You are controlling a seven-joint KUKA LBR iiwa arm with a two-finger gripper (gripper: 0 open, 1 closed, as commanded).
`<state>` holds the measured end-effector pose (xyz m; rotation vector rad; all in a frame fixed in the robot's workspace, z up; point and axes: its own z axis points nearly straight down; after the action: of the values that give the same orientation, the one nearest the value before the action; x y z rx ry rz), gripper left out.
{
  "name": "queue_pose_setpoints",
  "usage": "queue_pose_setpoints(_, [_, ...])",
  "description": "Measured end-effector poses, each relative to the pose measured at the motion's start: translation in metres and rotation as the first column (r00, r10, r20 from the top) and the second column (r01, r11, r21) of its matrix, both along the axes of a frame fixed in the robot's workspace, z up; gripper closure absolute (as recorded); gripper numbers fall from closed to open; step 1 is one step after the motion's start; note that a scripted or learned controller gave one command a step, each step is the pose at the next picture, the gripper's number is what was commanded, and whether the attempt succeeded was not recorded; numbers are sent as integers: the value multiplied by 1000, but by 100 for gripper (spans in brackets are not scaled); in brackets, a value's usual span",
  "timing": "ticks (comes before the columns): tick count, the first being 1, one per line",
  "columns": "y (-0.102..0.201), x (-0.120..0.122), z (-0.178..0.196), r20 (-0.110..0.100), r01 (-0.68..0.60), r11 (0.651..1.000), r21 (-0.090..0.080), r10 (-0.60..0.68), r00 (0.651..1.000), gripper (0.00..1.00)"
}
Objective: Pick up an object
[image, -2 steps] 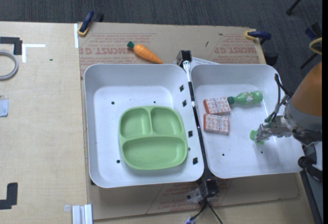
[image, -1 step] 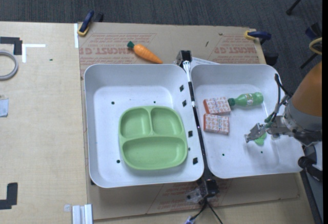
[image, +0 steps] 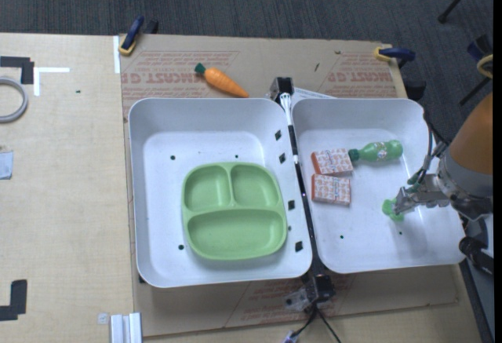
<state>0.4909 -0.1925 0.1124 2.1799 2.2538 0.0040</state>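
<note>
The right bin [image: 369, 247] holds two small reddish patterned boxes, one [image: 332, 162] above the other [image: 331, 190]. Beside the upper box lies a green bottle [image: 377, 151] on its side. A small green object [image: 390, 209] sits near the bin's right wall. My gripper [image: 403, 200] reaches in from the right, low over the bin floor, with its tip right at that small green object. Whether it touches or grips the object is too small to make out. A green divided plate [image: 234, 211] lies in the left bin [image: 157, 145].
A toy carrot [image: 222, 80] lies on the cardboard behind the left bin. Clamps sit at the cardboard's back corners [image: 132, 35] [image: 394, 54]. The arm's orange band [image: 480, 137] hangs over the right bin's right edge. A black clip [image: 281, 87] joins the bins at the back.
</note>
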Motion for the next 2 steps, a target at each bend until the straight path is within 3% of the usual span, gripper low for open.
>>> queue_pose_setpoints(1, [0,0,0,0,-1,1000,0,1,1000,0])
queue_pose_setpoints(2, [0,1,10,2,0,1000,-1,0,1000,100])
